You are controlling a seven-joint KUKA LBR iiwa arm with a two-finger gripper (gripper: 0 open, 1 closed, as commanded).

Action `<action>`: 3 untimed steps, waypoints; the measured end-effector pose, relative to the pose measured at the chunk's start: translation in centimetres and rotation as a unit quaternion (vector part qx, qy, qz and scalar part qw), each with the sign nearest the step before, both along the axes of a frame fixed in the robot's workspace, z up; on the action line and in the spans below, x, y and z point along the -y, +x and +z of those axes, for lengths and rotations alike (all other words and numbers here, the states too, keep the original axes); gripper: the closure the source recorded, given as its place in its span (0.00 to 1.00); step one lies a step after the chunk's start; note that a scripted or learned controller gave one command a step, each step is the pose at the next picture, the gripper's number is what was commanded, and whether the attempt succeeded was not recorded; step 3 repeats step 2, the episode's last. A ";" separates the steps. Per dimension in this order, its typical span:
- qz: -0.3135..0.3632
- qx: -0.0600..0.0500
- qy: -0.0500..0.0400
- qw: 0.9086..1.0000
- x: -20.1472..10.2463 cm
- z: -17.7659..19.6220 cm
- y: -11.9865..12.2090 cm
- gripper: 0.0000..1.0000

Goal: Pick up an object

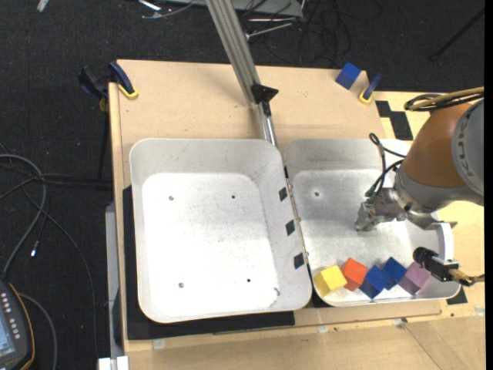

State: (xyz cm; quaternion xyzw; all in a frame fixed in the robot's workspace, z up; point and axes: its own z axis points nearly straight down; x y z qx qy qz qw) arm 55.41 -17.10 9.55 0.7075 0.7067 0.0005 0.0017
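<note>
Along the near wall of the right bin (331, 156) lies a row of small blocks: a yellow one (331, 279), an orange one (354, 271), two blue ones (383, 276) and a purple one (414, 278). My gripper (367, 217) hangs low over the middle of that bin's floor, a little behind the row and apart from it. Nothing shows in its grasp. The grey and orange arm (443, 160) comes in from the right.
The left bin (202, 230) lies beside the right one, and the two share a raised rim. A blue block (349, 74) rests on the wooden bench at the back right. A slanted metal pole (235, 41) rises behind the bins.
</note>
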 end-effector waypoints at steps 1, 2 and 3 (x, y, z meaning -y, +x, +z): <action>0.005 0.002 0.001 1.000 -4.4 0.1 7.6 1.00; 0.006 0.001 0.003 1.000 -20.8 10.3 4.6 1.00; 0.006 0.001 0.003 1.000 -20.8 10.3 4.6 1.00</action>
